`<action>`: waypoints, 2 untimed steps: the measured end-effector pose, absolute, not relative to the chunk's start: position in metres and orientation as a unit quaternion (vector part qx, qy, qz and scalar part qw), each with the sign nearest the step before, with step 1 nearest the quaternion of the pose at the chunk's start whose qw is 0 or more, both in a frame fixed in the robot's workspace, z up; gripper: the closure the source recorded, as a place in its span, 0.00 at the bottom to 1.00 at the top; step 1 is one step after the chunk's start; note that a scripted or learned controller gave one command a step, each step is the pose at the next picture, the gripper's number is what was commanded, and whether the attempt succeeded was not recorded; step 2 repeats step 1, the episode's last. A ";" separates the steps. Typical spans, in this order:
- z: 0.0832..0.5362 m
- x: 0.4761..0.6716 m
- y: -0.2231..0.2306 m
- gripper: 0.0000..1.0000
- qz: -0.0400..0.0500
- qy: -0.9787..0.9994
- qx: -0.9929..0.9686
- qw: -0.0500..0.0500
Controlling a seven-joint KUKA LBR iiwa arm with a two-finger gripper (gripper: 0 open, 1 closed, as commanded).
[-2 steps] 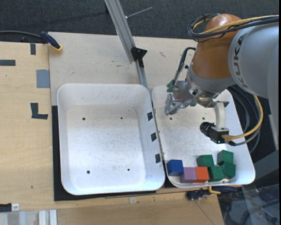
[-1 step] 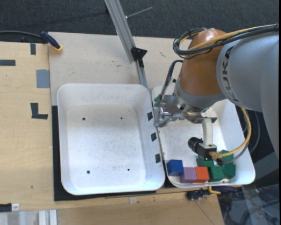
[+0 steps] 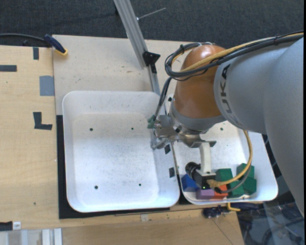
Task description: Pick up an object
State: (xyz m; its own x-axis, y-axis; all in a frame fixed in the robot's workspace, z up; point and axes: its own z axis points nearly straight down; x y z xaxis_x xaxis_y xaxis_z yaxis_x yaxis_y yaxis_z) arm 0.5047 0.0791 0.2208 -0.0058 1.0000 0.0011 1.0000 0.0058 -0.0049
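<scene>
Blocks [image 3: 229,182] piled in rt bin [image 3: 268,188], arm [image 3: 245,86] overhead, lft bin [image 3: 112,152] adjacent.

A blue-and-yellow clamp [image 3: 56,44] lies at the wooden table's [image 3: 20,147] far edge, beside a slanting aluminium rail [image 3: 133,27].
</scene>
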 end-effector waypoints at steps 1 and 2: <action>0.221 0.506 0.076 0.00 0.001 -0.708 -0.707 0.001; 0.221 0.506 0.076 0.00 0.001 -0.708 -0.707 0.001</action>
